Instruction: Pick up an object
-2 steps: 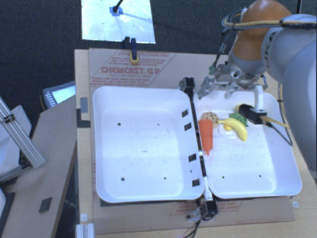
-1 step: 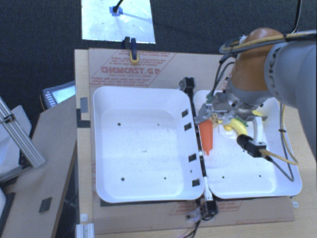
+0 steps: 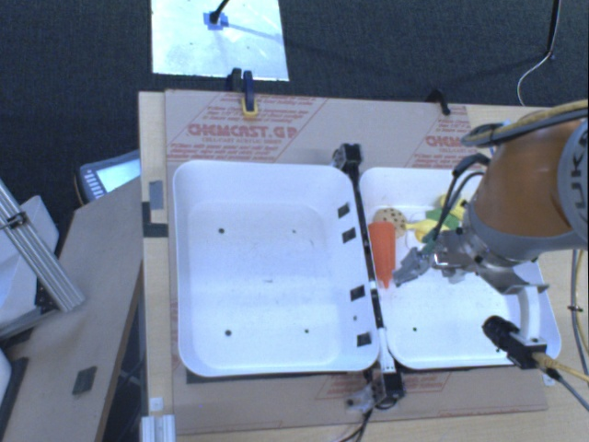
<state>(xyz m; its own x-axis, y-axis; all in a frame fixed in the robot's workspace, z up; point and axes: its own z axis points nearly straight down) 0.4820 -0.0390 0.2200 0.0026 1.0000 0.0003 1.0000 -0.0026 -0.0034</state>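
At the far left of the frame you have a slanted metal rail [image 3: 37,256] and, above it, a small screen-like device [image 3: 109,175] lying on a tan side table [image 3: 101,274]. Dark carpet [image 3: 74,63] fills the upper part of the picture, with a pale square sheet [image 3: 219,26] at upper centre-left and a thin rod coming down onto a blue mark on it.

The surface [image 3: 304,122] is a brown board printed with red lettering, pinned at its top edge by a yellow-and-black clamp [image 3: 247,95]. On it sit two shallow white bins touching along a black clipped seam. The left bin [image 3: 267,265] takes up the middle of the frame.

In the right bin [image 3: 442,339], an orange carrot-shaped object [image 3: 383,251] lies just beside the seam, pointing down the frame. Above it rests a tan, dotted piece [image 3: 390,216], and to its right something yellow-green [image 3: 431,221], partly hidden by the arm, so you may not be able to name it.

The gripper [image 3: 409,267] hangs over the right bin, its tip just right of the carrot; from this angle you cannot tell how its fingers are set. The grey and orange arm [image 3: 525,191] crowds the right side, with cables trailing around it. A black cable [image 3: 543,44] loops in the upper right corner.
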